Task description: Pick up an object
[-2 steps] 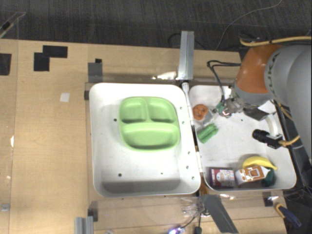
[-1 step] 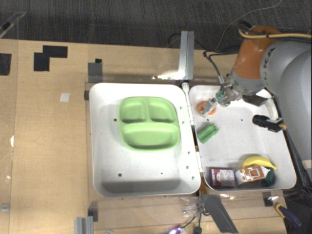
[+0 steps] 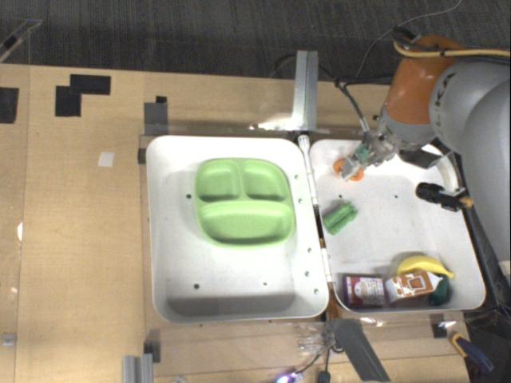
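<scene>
1. I see the gripper [image 3: 361, 159] low in the right bin's [image 3: 399, 238] far-left corner.
2. Orange object [image 3: 345, 167] touches its tip; whether it's grasped, I can't tell.
3. Green block [image 3: 338, 216] lies nearer, apart from the gripper.

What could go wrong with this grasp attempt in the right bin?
1. The gripper is at a small orange object close to the right bin's back wall; the fingers might clip the wall or push the object away.
2. The object is small and partly hidden, so a closing grasp may miss or slip off it.
</scene>
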Robot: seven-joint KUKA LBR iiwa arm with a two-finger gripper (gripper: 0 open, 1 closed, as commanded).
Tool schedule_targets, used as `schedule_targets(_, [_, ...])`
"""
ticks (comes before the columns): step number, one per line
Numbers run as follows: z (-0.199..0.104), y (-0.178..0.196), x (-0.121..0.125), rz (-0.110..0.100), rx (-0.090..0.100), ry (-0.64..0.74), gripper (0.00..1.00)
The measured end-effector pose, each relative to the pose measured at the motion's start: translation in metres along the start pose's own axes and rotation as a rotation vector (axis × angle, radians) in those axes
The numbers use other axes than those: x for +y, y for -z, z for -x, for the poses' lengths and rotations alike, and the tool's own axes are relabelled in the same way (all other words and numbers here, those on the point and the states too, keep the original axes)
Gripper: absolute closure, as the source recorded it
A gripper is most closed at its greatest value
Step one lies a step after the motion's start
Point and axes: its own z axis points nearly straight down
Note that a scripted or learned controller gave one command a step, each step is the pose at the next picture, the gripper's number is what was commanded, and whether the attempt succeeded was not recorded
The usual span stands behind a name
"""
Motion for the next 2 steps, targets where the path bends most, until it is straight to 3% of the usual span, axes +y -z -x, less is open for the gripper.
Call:
schedule_targets(1, [0.007, -0.007, -0.033, 0.015, -0.006, -0.111, 1.0])
schedule_targets(2, [-0.072, 0.085, 0.012, 0.004, 0.002, -0.168, 1.0])
